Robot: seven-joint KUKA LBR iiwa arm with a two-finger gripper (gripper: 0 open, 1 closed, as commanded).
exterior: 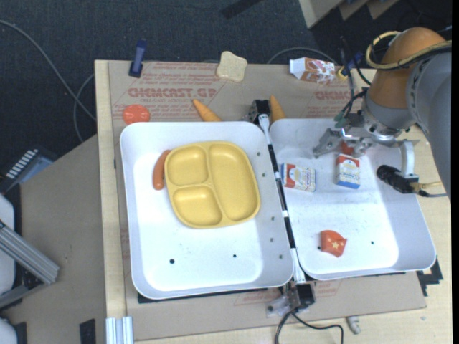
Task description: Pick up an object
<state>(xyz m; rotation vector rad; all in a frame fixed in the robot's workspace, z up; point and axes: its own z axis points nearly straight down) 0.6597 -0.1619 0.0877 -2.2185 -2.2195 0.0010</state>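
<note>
- While the grey arm with its orange band [401,56] reaches in from three o'clock, its two-finger gripper [343,140] hangs low over the twelve o'clock part of the right-hand shallow white bin [401,249].
- Its metal fingers [326,144] look splayed apart, with nothing visibly between them.
- A small white-and-red carton with a blue base [348,171] stands just beside the gripper, at its six o'clock; whether they touch cannot be told.
- A flat white packet with red and blue print [299,178] lies at nine o'clock of the carton, near the bin's left wall.
- A small red strawberry-like toy [333,242] sits toward six o'clock in the same bin, well apart from the gripper.
- The left-hand shallow white bin [208,271] holds a yellow three-compartment plastic plate [212,183], with an orange-red sausage-shaped toy [159,170] touching its nine o'clock edge.
- On the brown cardboard sheet [172,88] beyond the bins lie a tan bread-slice toy [231,66], an orange carrot-shaped toy [206,111], a small red round piece [135,113] and a blue marker-like stick [137,57].
- A white-and-brown carton [313,69] lies at twelve o'clock of the right bin.
</note>
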